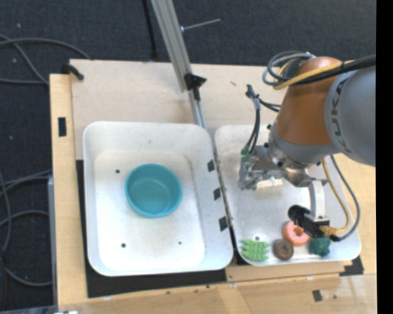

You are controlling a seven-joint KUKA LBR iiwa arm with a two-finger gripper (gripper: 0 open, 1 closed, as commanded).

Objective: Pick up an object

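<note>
I hover the claw (257, 175) low in the right bin (249, 234) (grip unreadable), eyeing the light, stiff pink ring (295, 233): pinch its rim.

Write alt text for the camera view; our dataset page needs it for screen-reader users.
A grey and orange robot arm's end effector hangs over the right white bin, which has small toys along its near edge, including a pink ring. The left bin holds a teal bowl.
</note>
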